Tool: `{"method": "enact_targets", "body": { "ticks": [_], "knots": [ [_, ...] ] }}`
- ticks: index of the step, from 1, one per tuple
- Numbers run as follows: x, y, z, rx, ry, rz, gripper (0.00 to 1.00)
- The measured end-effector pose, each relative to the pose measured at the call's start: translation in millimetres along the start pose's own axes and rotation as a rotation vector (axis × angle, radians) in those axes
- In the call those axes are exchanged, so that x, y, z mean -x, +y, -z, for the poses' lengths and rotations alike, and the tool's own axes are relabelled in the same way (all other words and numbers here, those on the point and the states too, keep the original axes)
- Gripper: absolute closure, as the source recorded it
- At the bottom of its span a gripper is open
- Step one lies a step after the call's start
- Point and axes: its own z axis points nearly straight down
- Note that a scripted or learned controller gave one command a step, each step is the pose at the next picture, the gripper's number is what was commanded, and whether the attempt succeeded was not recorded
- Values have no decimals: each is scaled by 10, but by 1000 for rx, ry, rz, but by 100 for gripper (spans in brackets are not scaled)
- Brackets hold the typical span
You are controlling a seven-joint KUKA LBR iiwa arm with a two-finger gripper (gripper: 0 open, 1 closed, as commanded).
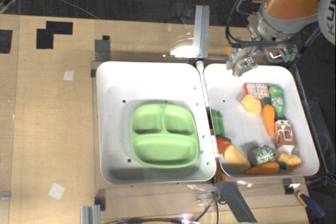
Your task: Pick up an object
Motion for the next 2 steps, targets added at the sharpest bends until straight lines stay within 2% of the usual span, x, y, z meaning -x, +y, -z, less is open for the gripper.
{"method": "enact_targets", "body": {
  "ticks": [1, 2],
  "knots": [
    [28, 2, 135, -3, -11, 0, 100],
    [-81, -488, 358, 2, 10, 155, 100]
  ]
}}
